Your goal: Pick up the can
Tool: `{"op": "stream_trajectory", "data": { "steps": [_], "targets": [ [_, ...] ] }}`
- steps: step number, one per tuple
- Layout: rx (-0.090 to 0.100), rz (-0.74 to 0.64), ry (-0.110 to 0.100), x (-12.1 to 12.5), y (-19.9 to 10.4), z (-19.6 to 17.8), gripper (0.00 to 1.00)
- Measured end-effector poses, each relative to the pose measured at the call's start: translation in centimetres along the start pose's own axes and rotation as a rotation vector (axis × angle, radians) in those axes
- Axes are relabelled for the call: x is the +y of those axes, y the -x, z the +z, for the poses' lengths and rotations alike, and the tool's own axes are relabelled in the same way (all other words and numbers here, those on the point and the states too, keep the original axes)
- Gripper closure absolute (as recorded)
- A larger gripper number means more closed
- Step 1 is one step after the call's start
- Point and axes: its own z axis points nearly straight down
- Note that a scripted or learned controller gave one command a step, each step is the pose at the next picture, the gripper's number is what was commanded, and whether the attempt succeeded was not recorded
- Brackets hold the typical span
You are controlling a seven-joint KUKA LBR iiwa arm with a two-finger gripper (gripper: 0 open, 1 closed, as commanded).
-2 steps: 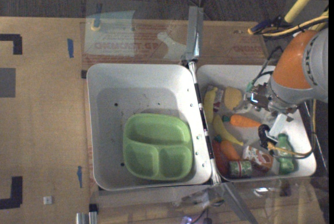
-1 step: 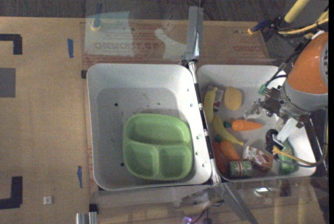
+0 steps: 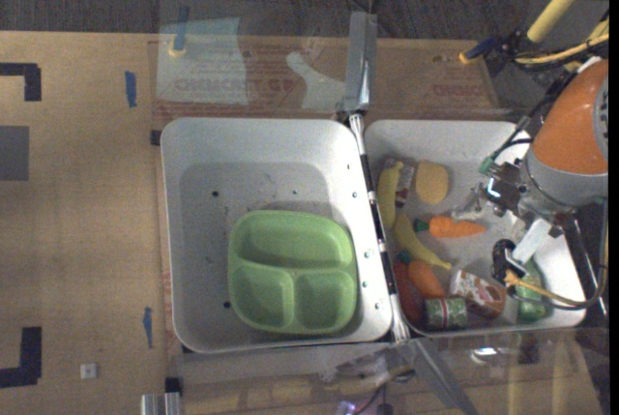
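The can (image 3: pixel 446 311) lies on its side near the front wall of the right bin (image 3: pixel 455 140), showing a red and green label and a metal end. It rests between an orange-red toy (image 3: pixel 423 279) and a red and white carton (image 3: pixel 480 291). My gripper (image 3: pixel 490 190) hangs over the right middle of that bin, below the orange band of the arm (image 3: pixel 573 134). It is well behind the can and to its right, close to the carrot (image 3: pixel 455 227). Nothing shows between its fingers.
The right bin also holds two bananas (image 3: pixel 389 192), a yellow potato-like piece (image 3: pixel 431 181) and a small green item (image 3: pixel 530 309) at the front right. In the left bin (image 3: pixel 193 210) sits a green divided plate (image 3: pixel 292 271). Brown bench surface surrounds both bins.
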Motion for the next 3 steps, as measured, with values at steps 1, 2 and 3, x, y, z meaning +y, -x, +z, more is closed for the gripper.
{"op": "stream_trajectory", "data": {
  "steps": [1,2,3],
  "targets": [
    [-0.001,0.421,0.003,1.7,3.3,-10.3,0.0],
    [-0.001,0.489,0.003,9.3,2.6,-24.4,0.0],
    [-0.001,0.618,0.0,5.7,4.8,-14.2,0.0]
  ]
}}
